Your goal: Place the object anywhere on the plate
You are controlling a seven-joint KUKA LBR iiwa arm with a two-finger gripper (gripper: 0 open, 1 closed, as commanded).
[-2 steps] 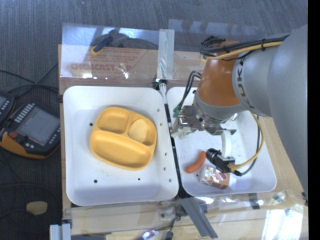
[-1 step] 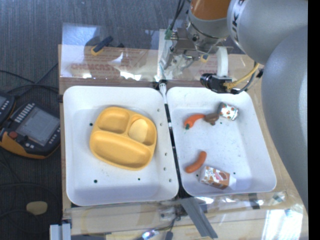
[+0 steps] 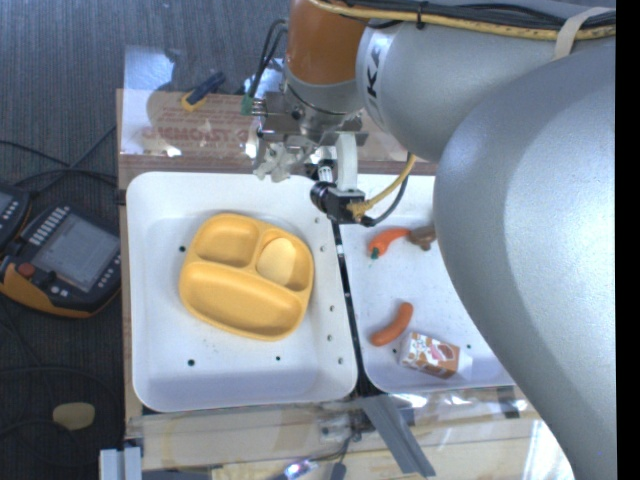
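Grey arm (image 3: 520,168): nearest the lens, its bulky link covers the right of the view and overhangs part of the right bin (image 3: 400,286). It reaches in from the right, bends toward the back of the bench, and its orange band (image 3: 325,33) stands above the wrist, pointing downward.

Gripper (image 3: 285,160): at the far rim of the left bin (image 3: 140,268), near the divide between the two bins. Whether it is wide or narrow cannot be told. Nothing is visibly held in it.

Plate (image 3: 245,273): yellow, three compartments, lying flat in the middle of the left bin, apart from the gripper. No object rests on it.

Candidate objects, all in the right bin:
- carrot (image 3: 390,240), orange with a green tip, nearest the gripper, just past the divide; a small brown item (image 3: 426,236) touches or sits just beside its far end.
- sausage (image 3: 392,324), reddish-orange, lying toward the front.
- packet (image 3: 432,355), printed, just beside the sausage.

Step, judged: pick not yet made; the task does not say which object is meant. Next move calls for travel over the right bin, descent onto one item, a firm closure, then carriage across the divide to the plate.

Surroundings: cardboard sheet (image 3: 190,128) behind the bins; handheld control unit (image 3: 60,258) on the floor to the left.
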